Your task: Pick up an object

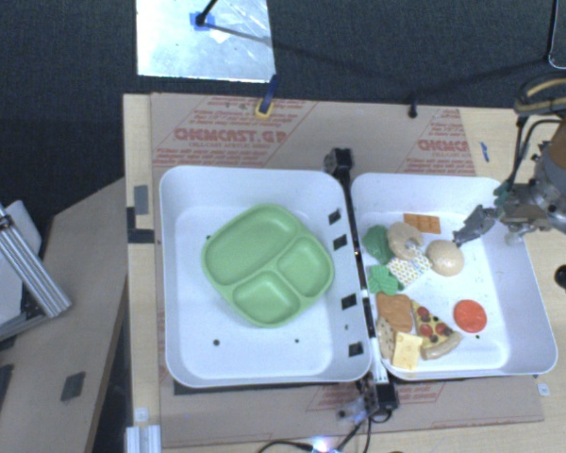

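Beige egg just left-below gripper, touching waffle | grip state: cannot tell | right bin | risk: round egg may roll off on contact; crowded food pile beyond it could catch a neighbour instead.

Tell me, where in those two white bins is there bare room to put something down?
Left bin: bare floor rings the green tray, widest along the near edge. Right bin: free along the far wall past the cracker and at the right side beyond the red disc. Crowded: the toy food heaped against the divider, where the claw hangs.
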